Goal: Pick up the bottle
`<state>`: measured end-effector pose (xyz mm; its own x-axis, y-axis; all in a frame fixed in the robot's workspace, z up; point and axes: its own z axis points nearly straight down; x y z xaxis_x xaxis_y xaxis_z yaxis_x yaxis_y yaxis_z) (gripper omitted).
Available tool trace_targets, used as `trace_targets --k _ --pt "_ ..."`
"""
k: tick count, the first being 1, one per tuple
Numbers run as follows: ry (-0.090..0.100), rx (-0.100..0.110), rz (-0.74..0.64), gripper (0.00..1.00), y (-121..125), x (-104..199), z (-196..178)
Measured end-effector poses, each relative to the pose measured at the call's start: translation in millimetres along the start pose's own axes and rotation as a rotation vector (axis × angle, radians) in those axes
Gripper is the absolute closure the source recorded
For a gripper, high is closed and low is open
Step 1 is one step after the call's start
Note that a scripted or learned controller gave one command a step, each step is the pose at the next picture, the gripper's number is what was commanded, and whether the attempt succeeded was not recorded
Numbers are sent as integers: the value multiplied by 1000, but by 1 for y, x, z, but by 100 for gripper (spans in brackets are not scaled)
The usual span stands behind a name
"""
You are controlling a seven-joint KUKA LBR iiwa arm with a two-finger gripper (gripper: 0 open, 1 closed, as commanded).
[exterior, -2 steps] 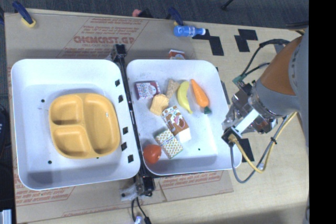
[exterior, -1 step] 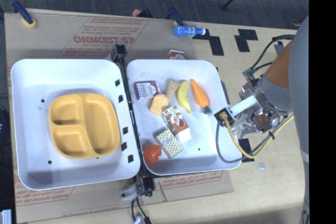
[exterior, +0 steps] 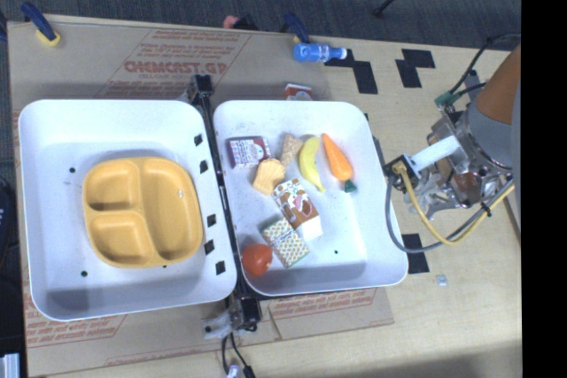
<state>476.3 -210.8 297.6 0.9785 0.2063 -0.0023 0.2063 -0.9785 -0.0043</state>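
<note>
A small blue bottle (exterior: 316, 53) lies on its side on the cardboard bench top, outside the bins, just behind the right bin's (exterior: 376, 190) far edge. My gripper (exterior: 440, 183) hangs off the right bin's right side, over the bench, with yellow and black cables looped around it. It is well apart from the bottle, which lies far up and to the left of it. Nothing shows in the gripper.
The right bin holds a carrot (exterior: 336, 158), a banana (exterior: 308, 163), a brown packet (exterior: 247, 150), a cracker (exterior: 267, 176), a small carton (exterior: 298, 207), a patterned box (exterior: 285, 243) and a tomato (exterior: 256, 259). A yellow divided plate (exterior: 142, 210) sits in the left bin (exterior: 44, 146).
</note>
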Motion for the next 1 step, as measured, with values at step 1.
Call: trace_targets --k 1 --pt "-2 2 1 100 0 0 95"
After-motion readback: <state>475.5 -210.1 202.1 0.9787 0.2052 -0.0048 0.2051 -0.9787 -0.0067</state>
